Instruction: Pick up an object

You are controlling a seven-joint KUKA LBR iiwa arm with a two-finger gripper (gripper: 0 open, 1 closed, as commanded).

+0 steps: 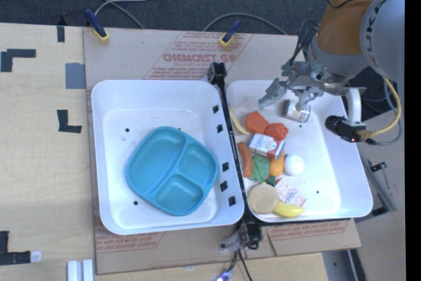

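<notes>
Claw (287, 101) hangs over the far part of the right bin (342, 197), fingers spread apart, nothing between them. Toy food lies in a heap on the bin's left side, just below the claw: orange piece (256, 122), red piece (277, 131), small carton (264, 144), white egg (293, 164), tan disc (262, 198), banana (289, 210) (nearest the front rim). Left bin (105, 108) carries a blue divided plate (172, 170). Both bins sit on the cardboard-covered surface (151, 52).

Bare floor along the right bin's (342, 197) right side; toy food pile (270, 161) crowding its left.
</notes>
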